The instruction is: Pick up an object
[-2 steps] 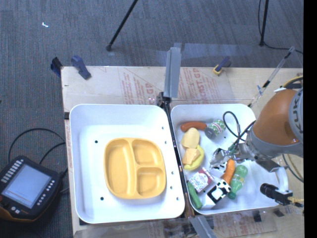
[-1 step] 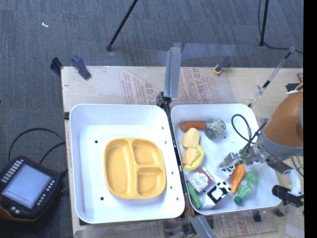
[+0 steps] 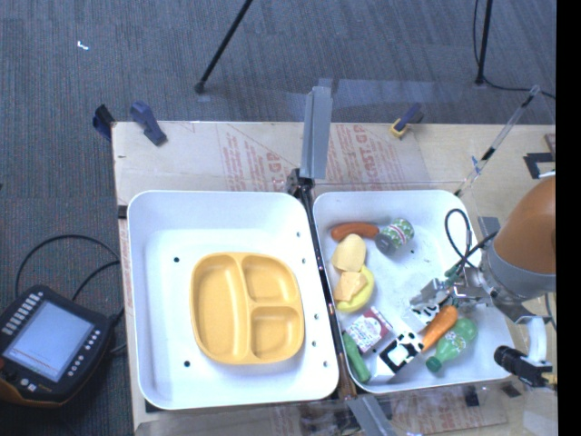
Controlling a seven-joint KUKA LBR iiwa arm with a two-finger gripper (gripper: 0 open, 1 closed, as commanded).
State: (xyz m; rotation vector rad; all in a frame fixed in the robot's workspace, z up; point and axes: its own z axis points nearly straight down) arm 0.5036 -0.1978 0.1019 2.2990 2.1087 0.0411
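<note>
The gripper [image 3: 442, 291] is lowered into the right bin [image 3: 427, 203] just above the carrot [image 3: 439, 325], apparently positioned for a pick; its opening cannot be determined, and nothing is visibly held. The carrot lies among about 8 crowded items, beside a green bottle [image 3: 454, 341]. The left bin [image 3: 163, 225] contains 1 yellow divided tray [image 3: 246, 308].

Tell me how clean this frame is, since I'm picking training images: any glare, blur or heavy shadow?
Camera view: lighting is even and soft; the white bins show no blown-out glare; the yellow tray is sharp with a faint shadow; small items by the hand look slightly soft, hard to separate.
</note>
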